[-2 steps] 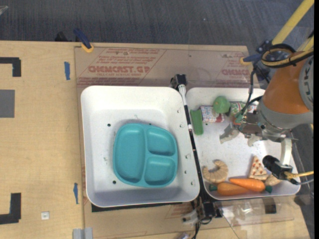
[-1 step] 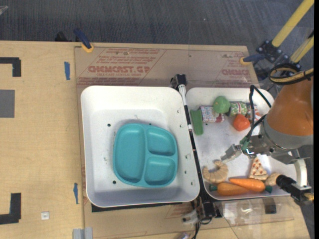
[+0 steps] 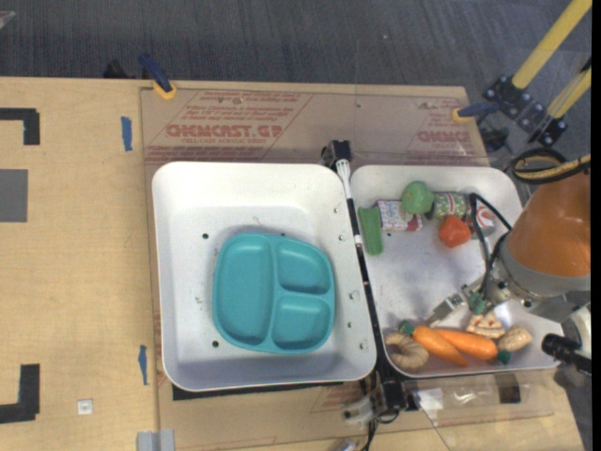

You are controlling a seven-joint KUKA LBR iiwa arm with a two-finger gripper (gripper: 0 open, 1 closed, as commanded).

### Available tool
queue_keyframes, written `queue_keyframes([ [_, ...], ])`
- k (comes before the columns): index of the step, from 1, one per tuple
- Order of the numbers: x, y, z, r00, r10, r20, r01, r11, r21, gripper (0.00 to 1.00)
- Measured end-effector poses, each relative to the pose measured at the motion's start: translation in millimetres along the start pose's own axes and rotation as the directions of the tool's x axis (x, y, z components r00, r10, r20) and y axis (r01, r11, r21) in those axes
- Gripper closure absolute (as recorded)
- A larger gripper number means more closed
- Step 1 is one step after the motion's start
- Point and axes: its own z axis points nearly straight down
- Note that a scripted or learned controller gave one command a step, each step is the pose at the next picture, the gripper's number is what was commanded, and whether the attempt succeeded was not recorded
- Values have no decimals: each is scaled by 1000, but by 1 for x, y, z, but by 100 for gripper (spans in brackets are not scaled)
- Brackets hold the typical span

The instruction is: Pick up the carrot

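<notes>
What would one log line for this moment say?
task: pick up carrot | carrot: lying in right bin, near front wall | arm: above right bin | tray: left bin

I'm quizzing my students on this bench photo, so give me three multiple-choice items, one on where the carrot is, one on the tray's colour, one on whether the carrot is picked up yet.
1. Where does the carrot lie?
A. In the left bin
B. In the right bin, near its front edge
C. On the cardboard

2. What colour is the divided tray?
A. Teal
B. Red
C. Yellow

3. What state is the carrot in?
A. Lifted above the bins
B. Lying on the bin floor
C. Resting on the tray

Answers: 1 B, it lies along the right bin's front wall. 2 A, the tray in the left bin is teal. 3 B, it lies flat among other toy foods.
</notes>
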Motion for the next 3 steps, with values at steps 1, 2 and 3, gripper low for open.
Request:
queue_keyframes([
  [1,39,15,-1,935,355,-3,-355,935,9,0],
  [2,43,21,-1,996,-87,4,87,996,-2,0],
  [3,34,16,-1,916,-401,2,401,916,-2,0],
])
